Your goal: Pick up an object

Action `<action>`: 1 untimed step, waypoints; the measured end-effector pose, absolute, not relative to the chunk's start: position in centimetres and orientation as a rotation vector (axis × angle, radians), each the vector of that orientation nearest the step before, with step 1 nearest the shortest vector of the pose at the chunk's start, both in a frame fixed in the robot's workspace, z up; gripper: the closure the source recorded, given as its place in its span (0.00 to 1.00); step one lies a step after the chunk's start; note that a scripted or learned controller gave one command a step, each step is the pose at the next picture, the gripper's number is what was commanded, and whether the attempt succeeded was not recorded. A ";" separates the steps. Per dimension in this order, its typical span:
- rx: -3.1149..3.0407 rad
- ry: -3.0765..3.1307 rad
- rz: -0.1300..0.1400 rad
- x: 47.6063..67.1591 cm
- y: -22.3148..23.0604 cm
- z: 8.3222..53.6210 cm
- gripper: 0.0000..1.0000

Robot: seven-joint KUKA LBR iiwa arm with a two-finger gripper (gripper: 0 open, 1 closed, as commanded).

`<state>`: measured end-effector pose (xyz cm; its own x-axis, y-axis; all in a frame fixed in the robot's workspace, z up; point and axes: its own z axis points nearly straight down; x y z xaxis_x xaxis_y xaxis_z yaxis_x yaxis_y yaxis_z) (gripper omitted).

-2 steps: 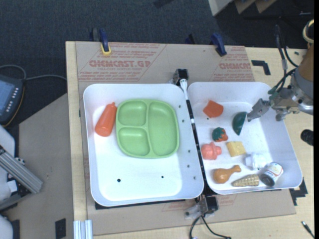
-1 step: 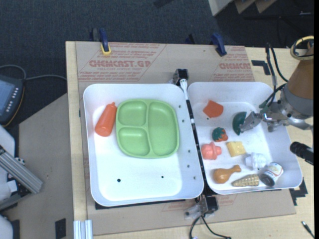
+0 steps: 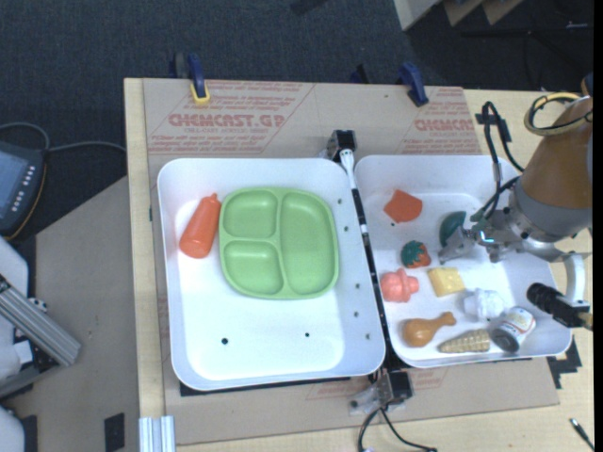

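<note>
The jaws are lowered into the right bin, in its upper right part, but how far open they are cannot be told: the gripper is seen from above as a dark cluster of metal below the grey wrist, and its tips are not made out. Nothing can be seen held between the jaws. A dark green object lies just beside the gripper on the side toward the left bin; whether it is touched cannot be settled.

The task is judged to be at its early stage: the arm is brought down among the objects, yet no object is seen lifted or gripped, so the closing and the raising are taken as not yet done.

Around the gripper, the other candidates rest on the floor of the right bin. A yellow block and a small green and red piece are found near it, with a white item a little below. An orange-red piece is placed toward the far edge of that bin. A pink piece, a toy drumstick, a ridged tan cone and a small can are spread along the near side.

Further out, in the left bin, a green divided plate and an orange bottle-shaped toy are set side by side, well apart from the arm. Both bins are carried by the table.
</note>
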<state>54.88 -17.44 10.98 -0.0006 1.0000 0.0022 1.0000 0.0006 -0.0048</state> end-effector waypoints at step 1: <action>-2.218 -2.219 0.003 54.8 -17.3 8.3 0.00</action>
<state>54.83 -17.35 8.29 -0.0003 1.0000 0.0020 1.0000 0.0003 -0.0045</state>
